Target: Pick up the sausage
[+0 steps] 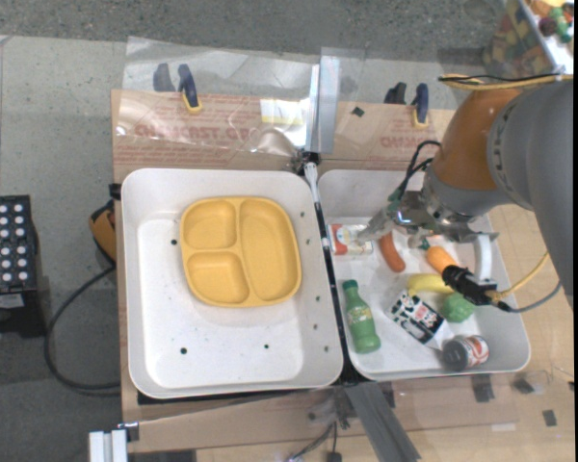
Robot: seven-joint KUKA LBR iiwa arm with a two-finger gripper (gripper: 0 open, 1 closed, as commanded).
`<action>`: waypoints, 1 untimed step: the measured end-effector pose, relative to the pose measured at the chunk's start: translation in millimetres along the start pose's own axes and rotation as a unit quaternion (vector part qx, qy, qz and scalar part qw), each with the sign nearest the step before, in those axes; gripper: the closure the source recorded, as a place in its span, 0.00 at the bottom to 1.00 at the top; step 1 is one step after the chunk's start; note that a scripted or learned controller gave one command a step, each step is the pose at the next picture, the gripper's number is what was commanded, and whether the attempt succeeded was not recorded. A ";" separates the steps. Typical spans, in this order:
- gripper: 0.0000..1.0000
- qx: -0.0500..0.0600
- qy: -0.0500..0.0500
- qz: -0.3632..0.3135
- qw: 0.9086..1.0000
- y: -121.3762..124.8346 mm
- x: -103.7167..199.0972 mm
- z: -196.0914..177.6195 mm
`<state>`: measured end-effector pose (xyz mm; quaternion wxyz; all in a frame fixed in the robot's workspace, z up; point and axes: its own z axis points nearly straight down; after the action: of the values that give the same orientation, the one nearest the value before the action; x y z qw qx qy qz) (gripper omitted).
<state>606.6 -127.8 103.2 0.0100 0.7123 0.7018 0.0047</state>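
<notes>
In the right bin [520, 349], over toward its upper middle, the sausage [392, 252] is lying on the white floor, a small reddish-orange piece tilted slightly off upright. The gripper [397, 221] is hanging right above its upper end, so close that I cannot tell whether it is touching, and I cannot tell how the hand is set from here. The grey arm [520, 152] with its orange band is leaning in from the right and covering the bin's upper right part.

Things are crowding around the sausage. Just to its left a small white packet with red on it [346, 241] is resting near the bin's left wall. To its right an orange carrot-like piece [441, 257] is lying, and below that a yellow banana [426, 283] is sitting next to a green round fruit [457, 307]. A black-and-white carton [416, 316] is lying beneath the banana, a green bottle [360, 319] is lying lower left, and a can [464, 352] is sitting near the bottom right corner.

In the left bin [154, 354], well apart from all this, a yellow divided plate [241, 250] is sitting.
</notes>
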 end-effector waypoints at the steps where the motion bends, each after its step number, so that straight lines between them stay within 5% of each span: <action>1: 1.00 -0.001 0.002 0.000 1.000 1.2 1.0 -10.9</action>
<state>607.6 -126.7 114.1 0.0092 0.7126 0.7015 0.0069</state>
